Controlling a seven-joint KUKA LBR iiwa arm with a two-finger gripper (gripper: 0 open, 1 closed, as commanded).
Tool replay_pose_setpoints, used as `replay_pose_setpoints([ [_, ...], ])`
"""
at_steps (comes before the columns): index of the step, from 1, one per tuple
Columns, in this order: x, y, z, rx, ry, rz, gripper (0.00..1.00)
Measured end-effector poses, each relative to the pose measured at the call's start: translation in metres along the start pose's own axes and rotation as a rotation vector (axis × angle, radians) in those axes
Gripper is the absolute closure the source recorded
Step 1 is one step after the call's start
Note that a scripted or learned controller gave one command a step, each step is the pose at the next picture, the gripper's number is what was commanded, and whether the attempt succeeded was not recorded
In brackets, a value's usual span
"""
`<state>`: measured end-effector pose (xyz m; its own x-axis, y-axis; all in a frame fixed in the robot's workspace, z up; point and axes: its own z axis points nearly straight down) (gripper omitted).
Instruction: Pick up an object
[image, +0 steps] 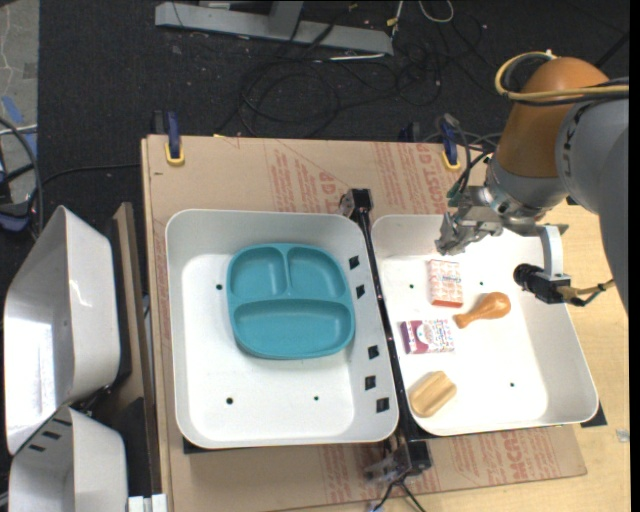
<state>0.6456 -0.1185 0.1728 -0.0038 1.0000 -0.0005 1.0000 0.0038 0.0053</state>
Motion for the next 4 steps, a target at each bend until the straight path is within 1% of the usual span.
replay_pose_setpoints([
  [1,0.0,0.002,-0.054,0.0,-0.001,0.0,1.0],
  [2,0.0,0.002,-0.049,0.004,-0.001,0.0,1.0],
  [3,0.045,-0.021,-0.061,0.006,0.002,-0.003,1.0],
  [4,0.091,-0.053,-0.066,0.007,0.001,-0.002,1.0],
])
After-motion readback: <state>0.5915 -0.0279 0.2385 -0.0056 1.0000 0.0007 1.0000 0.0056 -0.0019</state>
